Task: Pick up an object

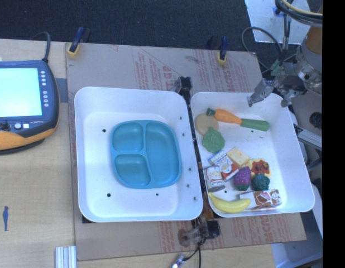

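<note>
Orange carrot [237, 118] with green top lying in right bin [300, 155], end effector [271, 94] above bin's upper edge, fingers spread, gripping nothing, arm [309, 49] angled in from right

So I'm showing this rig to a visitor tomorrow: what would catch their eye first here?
Probably the blue divided plate, alone in the middle of the left bin. Next, the colourful heap of toy food in the right bin: a carrot near the top, a banana at the bottom edge. The gripper hangs over that bin's top right corner, above the carrot.
</note>
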`<action>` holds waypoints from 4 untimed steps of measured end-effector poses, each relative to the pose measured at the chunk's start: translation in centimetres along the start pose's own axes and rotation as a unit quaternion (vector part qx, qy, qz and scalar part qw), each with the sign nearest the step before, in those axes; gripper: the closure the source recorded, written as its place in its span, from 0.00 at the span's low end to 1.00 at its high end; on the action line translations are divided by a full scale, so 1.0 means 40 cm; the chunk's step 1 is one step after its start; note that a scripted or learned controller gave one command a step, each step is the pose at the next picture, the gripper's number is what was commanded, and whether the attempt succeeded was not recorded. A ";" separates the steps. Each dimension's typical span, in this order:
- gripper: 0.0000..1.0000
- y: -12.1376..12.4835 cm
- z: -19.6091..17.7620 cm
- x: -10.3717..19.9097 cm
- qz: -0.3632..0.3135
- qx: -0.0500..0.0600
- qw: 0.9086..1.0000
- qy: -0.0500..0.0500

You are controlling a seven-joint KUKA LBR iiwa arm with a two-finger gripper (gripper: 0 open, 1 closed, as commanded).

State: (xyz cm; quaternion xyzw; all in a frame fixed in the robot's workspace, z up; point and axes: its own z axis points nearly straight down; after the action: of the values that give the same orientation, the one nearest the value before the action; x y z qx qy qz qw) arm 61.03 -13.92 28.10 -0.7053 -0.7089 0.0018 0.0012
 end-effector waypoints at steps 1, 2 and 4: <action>0.00 -0.104 0.306 -0.020 0.000 0.001 1.000 0.000; 0.00 -0.249 0.466 0.037 0.000 -0.005 1.000 -0.001; 0.00 -0.319 0.470 0.099 0.003 -0.007 1.000 -0.007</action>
State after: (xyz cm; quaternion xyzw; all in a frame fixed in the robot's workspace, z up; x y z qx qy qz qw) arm 48.18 -10.05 9.35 -0.7076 -0.7066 0.0017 -0.0085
